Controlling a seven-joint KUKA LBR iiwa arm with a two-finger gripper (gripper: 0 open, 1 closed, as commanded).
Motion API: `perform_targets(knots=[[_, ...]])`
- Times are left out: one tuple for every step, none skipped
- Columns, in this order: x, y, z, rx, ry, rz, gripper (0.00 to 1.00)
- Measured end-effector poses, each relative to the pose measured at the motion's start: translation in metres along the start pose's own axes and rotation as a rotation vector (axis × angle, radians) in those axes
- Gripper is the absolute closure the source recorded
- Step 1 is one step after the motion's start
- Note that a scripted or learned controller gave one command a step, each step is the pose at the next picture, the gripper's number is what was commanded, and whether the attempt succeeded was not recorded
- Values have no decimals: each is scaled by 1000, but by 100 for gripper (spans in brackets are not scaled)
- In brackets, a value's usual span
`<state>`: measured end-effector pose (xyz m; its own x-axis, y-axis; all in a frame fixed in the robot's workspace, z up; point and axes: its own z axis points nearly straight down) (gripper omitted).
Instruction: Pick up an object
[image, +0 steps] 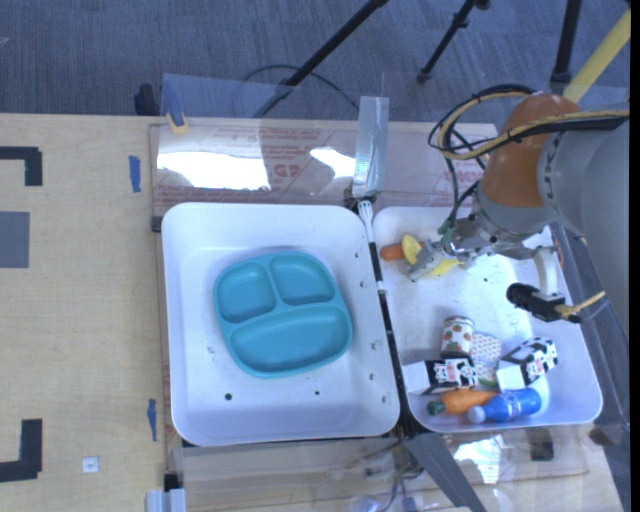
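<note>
Bright, even overhead light, with white glare on the clear panel (250, 160) behind the bins and soft focus throughout.

Arm (520, 170) low over right bin (580, 395); blue divided plate (285, 312) in left bin (190, 400).

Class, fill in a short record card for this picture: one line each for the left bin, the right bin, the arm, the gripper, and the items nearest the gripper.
left bin: holds a blue divided plate, lying flat near the middle
right bin: a carrot, a blue bottle, small cartons and other bits bunched at its near edge
arm: reaches in from the right, over the right bin's far end
gripper: low over the right bin's far left corner
nearest items: a small orange piece and a yellow piece beside the gripper
</note>
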<state>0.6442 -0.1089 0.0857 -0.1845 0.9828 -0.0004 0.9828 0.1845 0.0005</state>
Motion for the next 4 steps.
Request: perform_targets(knots=[[-1,-5,-5,21,1,-2,100],[99,-21,-97,4,1,201,100],[99,-21,-97,4,0,201,0],[20,-48,-25,8,2,425,0]])
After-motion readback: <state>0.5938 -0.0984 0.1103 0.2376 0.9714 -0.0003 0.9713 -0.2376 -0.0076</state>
